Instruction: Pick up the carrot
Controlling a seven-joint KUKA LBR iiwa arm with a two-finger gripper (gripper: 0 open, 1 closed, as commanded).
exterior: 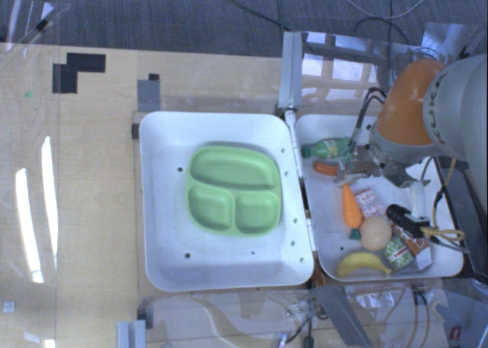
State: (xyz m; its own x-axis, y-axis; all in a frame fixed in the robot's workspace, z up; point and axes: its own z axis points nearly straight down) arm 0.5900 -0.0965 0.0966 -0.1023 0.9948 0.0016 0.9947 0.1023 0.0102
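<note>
The carrot [351, 207] is orange with a small green stub at its near end. It lies lengthwise in the middle of the right bin [324, 251], pointing away from the camera. My gripper [345, 175] hangs just above the carrot's far tip, on the grey arm with the orange band that reaches in from the right. Nothing shows between its jaws, and the carrot rests on the bin floor.
A green bottle [328, 147] and a short red-orange piece [325, 169] lie left of the gripper. A small printed packet [370, 201], a beige ball [375, 232], a banana [363, 264] and a green-red packet [399, 252] crowd the carrot. The left bin [164, 209] holds a green divided plate [233, 189].
</note>
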